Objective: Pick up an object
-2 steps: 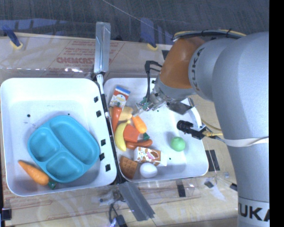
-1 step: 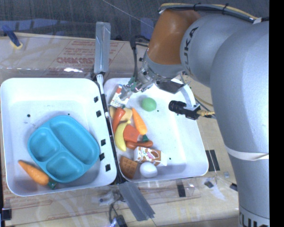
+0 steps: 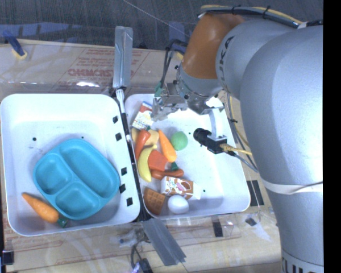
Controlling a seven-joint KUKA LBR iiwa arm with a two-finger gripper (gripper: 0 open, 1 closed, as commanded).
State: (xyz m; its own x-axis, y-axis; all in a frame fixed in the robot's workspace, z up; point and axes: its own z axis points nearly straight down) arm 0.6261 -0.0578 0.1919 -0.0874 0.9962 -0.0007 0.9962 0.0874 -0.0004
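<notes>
My gripper hangs over the far left corner of the right bin, under the orange-banded wrist. Just below it lies a small white and yellow packet. A heap of toy food fills the bin's left side: an orange carrot, a green ball, a yellow banana, a red-orange piece, a brown and white carton, a waffle cone and a white egg. I see nothing held in the gripper.
The left bin holds a blue divided plate and an orange carrot at its near left corner. A grey metal bar stands at the rim between the bins. The big grey arm covers the right bin's right side.
</notes>
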